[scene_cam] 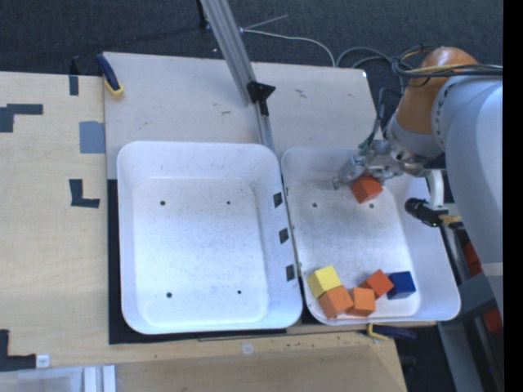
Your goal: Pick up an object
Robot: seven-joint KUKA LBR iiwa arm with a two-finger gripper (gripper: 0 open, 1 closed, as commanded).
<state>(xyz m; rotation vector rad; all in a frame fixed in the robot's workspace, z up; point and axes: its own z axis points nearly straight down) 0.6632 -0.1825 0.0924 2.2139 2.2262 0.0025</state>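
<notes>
An orange-red block (366, 189) is seen right at the tip of the claw (364, 172) in the upper part of the right bin (343, 235); whether it is gripped cannot be told. Yellow (324, 280), orange (335, 301) and blue blocks (401, 284) are clustered at that bin's lower edge

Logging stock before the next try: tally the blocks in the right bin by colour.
Orange blocks: 4, one by the gripper at, three in the near corner
Yellow block: 1
Blue block: 1
Total: 6
</notes>
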